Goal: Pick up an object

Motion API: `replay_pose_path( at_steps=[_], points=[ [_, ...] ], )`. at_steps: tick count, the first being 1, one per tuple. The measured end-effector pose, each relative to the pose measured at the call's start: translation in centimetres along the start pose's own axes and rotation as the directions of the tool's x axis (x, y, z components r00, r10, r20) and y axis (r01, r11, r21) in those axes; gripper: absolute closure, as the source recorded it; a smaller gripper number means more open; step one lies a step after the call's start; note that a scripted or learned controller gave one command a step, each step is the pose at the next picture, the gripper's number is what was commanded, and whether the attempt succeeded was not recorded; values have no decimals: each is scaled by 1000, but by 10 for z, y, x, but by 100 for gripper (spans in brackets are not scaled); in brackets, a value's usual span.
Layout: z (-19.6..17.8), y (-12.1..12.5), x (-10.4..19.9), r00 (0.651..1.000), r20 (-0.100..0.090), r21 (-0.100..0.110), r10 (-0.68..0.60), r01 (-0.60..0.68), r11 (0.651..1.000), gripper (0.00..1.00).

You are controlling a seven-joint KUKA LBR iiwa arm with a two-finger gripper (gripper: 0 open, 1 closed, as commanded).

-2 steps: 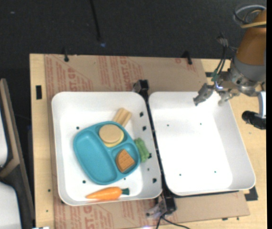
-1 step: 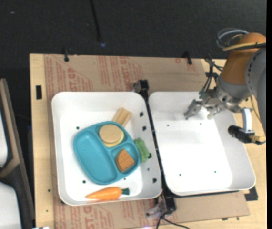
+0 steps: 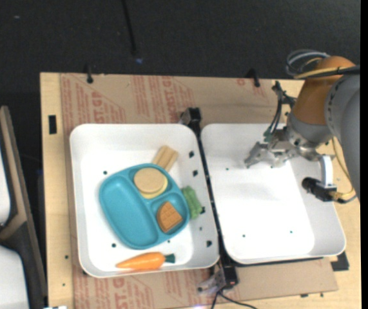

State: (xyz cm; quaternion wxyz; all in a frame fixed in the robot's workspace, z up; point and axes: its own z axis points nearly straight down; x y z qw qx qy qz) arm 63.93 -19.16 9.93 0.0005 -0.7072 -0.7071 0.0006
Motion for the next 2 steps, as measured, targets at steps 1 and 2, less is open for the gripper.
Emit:
replay_pose_path(
  at_steps=[1,2],
  points=[
    [-67,-2,20,1000,1,-8,-1,1,1000,0],
    [-11,0,-13,1000,0,1,2,-2,1000,0]
  ],
)
